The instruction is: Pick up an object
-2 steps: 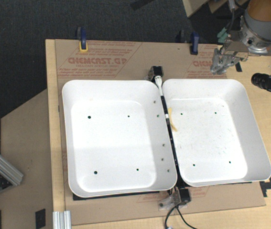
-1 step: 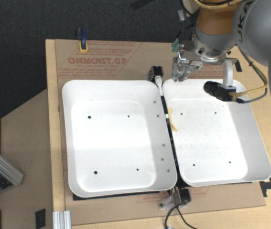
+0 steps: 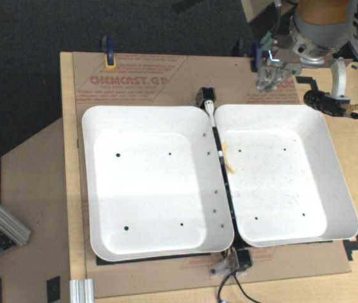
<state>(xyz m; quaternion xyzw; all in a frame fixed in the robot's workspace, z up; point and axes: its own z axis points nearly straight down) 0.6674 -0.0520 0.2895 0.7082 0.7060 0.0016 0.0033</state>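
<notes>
A thin pale yellow strip [image 3: 227, 158] lies in the right bin [image 3: 330, 169], close against its left wall. My gripper [image 3: 271, 81] hangs above the cardboard behind the right bin's far rim, well up and to the right of the strip. Nothing shows beneath it but the board.
The left bin [image 3: 93, 169] sits beside the right one, their rims meeting along a black divider [image 3: 220, 163]. A black clip [image 3: 205, 96] holds them at the far end and another [image 3: 237, 261] at the near end. A blue and yellow clamp [image 3: 108, 49] grips the cardboard's far edge.
</notes>
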